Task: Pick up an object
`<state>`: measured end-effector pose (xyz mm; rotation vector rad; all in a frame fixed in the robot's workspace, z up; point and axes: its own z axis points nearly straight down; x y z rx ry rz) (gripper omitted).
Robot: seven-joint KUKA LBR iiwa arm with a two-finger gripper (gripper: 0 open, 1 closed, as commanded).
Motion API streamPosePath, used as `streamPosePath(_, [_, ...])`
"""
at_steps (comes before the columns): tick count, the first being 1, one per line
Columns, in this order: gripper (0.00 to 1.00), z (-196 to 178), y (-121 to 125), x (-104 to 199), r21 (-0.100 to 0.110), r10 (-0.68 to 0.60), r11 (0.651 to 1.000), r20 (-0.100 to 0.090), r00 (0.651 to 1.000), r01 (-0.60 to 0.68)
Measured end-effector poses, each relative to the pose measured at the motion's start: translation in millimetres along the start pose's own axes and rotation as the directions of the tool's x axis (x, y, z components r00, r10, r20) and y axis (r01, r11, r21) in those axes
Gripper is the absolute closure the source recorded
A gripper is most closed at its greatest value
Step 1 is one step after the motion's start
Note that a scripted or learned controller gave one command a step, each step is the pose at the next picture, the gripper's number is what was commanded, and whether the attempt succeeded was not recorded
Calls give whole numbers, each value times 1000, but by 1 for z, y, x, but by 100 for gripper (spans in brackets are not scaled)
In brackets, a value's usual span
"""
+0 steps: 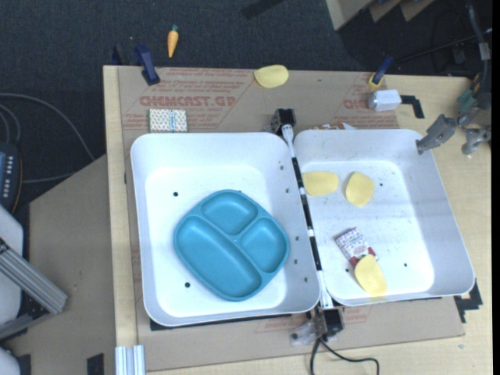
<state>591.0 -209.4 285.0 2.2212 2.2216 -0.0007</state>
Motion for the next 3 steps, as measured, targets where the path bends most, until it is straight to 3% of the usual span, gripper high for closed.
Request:
streamPosePath(1, [0,113,9,48,1,-1,1000,-1,1000,1])
streamPosePath(2, [0,201,20,84,1,0,1000,-1,1000,0])
streamPosePath(3, [100,190,21,84,-1,-1,1000,0,1000,1])
